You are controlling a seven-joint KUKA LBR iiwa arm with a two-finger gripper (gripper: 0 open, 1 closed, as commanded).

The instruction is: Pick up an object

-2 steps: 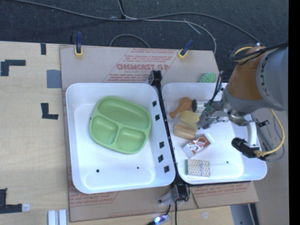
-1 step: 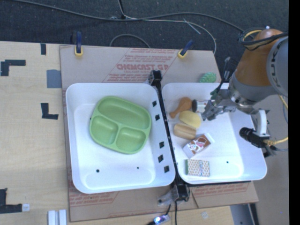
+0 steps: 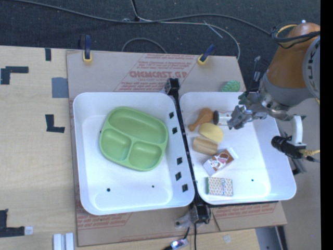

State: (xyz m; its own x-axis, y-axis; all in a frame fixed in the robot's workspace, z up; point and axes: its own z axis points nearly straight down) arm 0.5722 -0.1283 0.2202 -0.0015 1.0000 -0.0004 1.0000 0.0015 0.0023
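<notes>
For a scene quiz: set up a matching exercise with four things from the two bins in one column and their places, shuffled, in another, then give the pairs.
Things:
1. green divided plate
2. drumstick-shaped toy
3. patterned flat packet
4. tool

Places:
A. near front edge of the right bin
B. over the far part of the right bin, at the arm's end
C. in the left bin
D. right bin, far end, close to the divider

Pairs: 1-C, 2-D, 3-A, 4-B
</notes>
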